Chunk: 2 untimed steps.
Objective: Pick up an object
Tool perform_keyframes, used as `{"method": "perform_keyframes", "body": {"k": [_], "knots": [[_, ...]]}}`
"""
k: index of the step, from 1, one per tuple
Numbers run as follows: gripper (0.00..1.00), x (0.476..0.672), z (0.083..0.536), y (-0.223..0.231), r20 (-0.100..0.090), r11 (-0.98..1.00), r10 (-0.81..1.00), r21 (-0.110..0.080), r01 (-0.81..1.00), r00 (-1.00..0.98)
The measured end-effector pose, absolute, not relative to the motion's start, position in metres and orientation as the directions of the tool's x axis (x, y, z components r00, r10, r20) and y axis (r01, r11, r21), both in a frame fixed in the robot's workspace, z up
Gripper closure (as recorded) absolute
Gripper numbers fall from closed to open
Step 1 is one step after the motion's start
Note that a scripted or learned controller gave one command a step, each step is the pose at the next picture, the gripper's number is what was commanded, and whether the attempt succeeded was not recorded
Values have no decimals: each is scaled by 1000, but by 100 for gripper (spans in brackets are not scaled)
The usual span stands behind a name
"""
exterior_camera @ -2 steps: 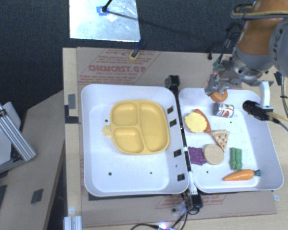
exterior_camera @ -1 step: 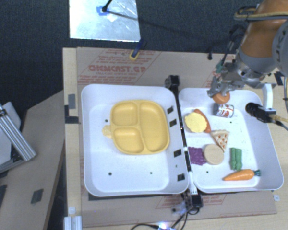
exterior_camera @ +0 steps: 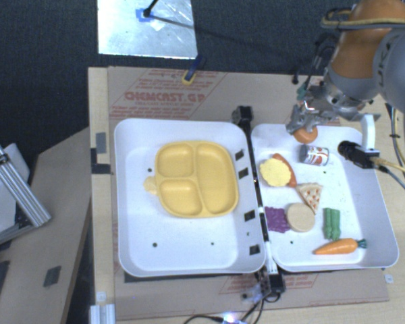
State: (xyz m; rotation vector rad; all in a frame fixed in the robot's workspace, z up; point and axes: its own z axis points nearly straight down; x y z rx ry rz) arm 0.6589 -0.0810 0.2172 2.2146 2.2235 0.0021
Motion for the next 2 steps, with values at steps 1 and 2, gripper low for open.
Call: {"method": "perform_keyframes", "body": {"k": [1, 2], "knots": [[100, 645, 232, -84, 0, 1, 1000, 2, 1000, -1], [100, 653, 225, -91, -1, 1, 1000, 3, 1000, -1]]}}
